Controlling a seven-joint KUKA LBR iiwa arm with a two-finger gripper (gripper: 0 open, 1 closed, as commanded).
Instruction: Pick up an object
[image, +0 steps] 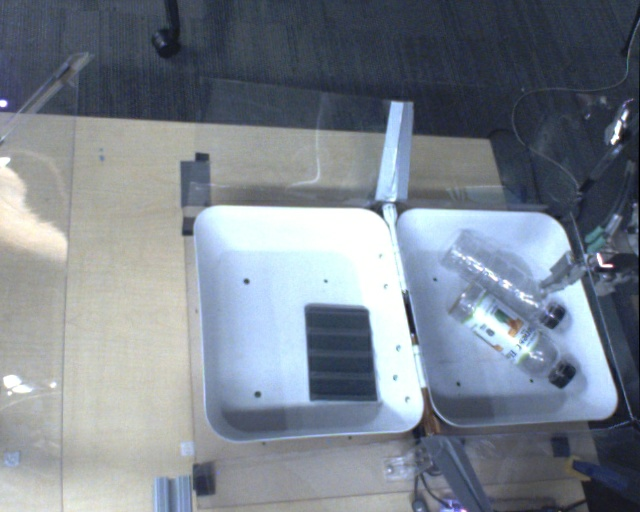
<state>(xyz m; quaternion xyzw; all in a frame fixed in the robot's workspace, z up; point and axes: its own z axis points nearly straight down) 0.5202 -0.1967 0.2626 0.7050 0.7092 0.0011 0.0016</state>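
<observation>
Hovering at the right bin's (600, 395) edge — tool (565, 268) touching the upper clear bottle (497, 272), finger spread impossible to tell.

You have the gripper (562, 272) low over the right bin (440, 395), near its far right wall, though the fingers are too blurred to read. Just left of it, two clear plastic bottles (500, 300) lie crossed, one atop the other, their dark caps (556, 345) below the gripper. Well to the gripper's left, across the divider, the left bin (250, 300) holds a dark ribbed rectangular tray (340, 352), lying flat.
</observation>
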